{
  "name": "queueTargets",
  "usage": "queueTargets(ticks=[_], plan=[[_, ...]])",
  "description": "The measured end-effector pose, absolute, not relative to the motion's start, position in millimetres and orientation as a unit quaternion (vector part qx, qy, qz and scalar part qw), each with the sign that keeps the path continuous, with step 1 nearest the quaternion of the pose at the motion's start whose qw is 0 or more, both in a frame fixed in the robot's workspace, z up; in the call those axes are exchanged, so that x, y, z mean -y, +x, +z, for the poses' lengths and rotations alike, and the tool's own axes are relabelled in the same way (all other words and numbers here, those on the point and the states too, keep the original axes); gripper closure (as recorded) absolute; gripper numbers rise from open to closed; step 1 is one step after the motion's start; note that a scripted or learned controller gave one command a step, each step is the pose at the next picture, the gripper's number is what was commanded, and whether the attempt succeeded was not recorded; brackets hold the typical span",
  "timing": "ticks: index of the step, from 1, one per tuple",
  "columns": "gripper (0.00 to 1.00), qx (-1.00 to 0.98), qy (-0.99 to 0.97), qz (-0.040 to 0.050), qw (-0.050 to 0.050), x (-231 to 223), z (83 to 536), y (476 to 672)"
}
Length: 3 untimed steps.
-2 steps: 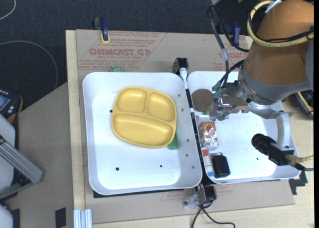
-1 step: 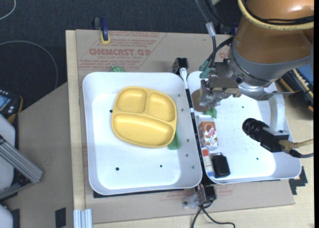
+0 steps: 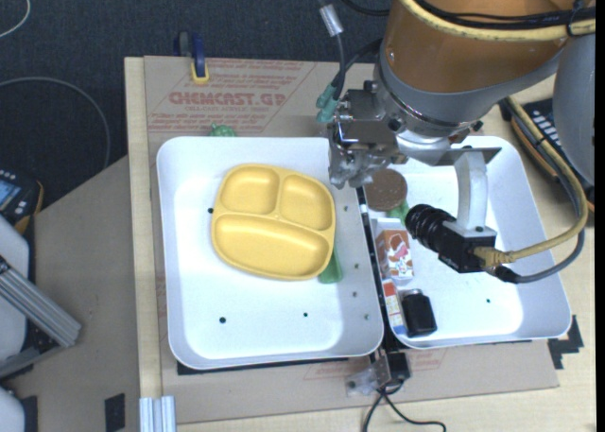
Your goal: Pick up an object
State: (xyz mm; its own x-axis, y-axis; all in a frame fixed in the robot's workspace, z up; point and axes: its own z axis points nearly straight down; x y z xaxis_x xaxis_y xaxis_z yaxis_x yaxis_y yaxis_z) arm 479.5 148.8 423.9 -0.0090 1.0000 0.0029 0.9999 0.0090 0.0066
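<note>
Orange-banded grey arm reaches in from the right, wrist low over the divide btwn the two shallow white bins. Left bin holds a yellow three-section plastic plate, a bit of green sticking out from under its right edge. Right bin holds a red-and-white printed packet, a brown round disc and a small black block. Gripper sits just beside the plate's upper-right rim, near the disc; can't tell its state from this angle. Nothing seen lifted, so I'd judge the pick not yet done: grasp and lift are left.
</note>
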Motion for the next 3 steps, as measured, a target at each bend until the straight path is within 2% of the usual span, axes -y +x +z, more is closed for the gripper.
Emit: queueTargets(ticks=[1, 2, 3], plan=[[1.0, -0.71, 0.704, -0.005, -0.003, -218, 327, 477.0], [1.0, -0.708, 0.706, 0.0041, 0.002, -218, 389, 520.3], [1.0, -0.706, 0.708, -0.002, -0.001, -194, 382, 478.2]])
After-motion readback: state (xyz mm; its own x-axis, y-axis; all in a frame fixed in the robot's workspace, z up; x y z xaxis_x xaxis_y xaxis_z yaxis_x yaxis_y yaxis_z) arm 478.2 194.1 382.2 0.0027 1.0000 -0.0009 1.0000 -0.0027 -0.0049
